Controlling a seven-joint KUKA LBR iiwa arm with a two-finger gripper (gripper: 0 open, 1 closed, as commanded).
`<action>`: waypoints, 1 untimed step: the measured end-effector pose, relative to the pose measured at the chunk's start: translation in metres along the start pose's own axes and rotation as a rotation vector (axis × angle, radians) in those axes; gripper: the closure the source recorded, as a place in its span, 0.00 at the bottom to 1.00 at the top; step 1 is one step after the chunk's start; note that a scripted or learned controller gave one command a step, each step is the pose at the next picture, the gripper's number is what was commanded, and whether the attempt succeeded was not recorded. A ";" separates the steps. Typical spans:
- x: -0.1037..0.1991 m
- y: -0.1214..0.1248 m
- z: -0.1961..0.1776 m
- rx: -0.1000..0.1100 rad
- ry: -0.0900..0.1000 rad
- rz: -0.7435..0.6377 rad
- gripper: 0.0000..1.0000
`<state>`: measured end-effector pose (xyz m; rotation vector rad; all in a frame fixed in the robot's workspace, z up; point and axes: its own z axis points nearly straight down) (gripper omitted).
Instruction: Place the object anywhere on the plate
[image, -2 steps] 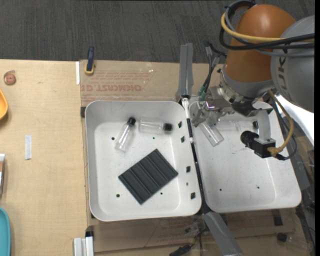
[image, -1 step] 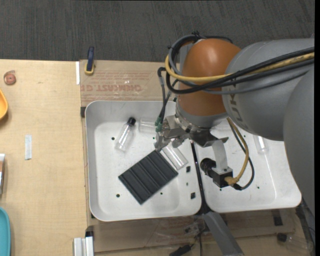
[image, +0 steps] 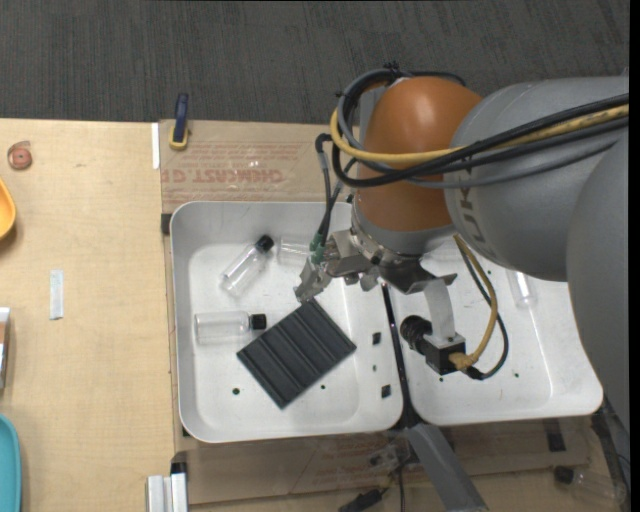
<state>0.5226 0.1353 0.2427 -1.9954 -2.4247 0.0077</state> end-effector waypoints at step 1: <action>-0.002 0.000 -0.008 0.003 -0.002 0.001 1.00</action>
